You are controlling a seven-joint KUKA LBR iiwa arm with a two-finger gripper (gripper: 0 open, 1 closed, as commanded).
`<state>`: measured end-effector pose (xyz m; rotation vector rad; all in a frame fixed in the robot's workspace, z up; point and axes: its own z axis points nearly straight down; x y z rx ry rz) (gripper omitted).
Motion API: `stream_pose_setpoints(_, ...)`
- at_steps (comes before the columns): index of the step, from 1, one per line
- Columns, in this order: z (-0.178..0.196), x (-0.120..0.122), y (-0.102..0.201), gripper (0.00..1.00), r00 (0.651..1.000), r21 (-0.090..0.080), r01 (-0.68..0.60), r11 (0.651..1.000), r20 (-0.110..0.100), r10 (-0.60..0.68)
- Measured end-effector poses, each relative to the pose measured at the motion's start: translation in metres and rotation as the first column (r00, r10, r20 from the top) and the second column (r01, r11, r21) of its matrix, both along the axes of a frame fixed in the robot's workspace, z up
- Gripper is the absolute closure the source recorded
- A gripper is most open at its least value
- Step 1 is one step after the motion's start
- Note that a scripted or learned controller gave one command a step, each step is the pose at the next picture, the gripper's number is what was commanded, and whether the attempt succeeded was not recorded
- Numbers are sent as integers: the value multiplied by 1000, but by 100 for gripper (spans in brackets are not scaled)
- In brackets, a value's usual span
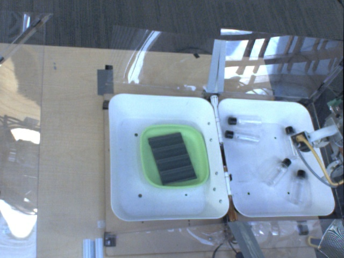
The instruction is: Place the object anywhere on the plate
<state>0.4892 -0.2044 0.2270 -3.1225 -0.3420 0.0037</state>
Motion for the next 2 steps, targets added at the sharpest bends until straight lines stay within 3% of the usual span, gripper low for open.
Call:
stream_pose_setpoints(1, 0, 0, -1, 0, 1000, 0, 8, 1000, 0, -8)
stream_pose_setpoints(2, -9, 0, 25, 0, 1000, 1, 7, 1000, 0, -7)
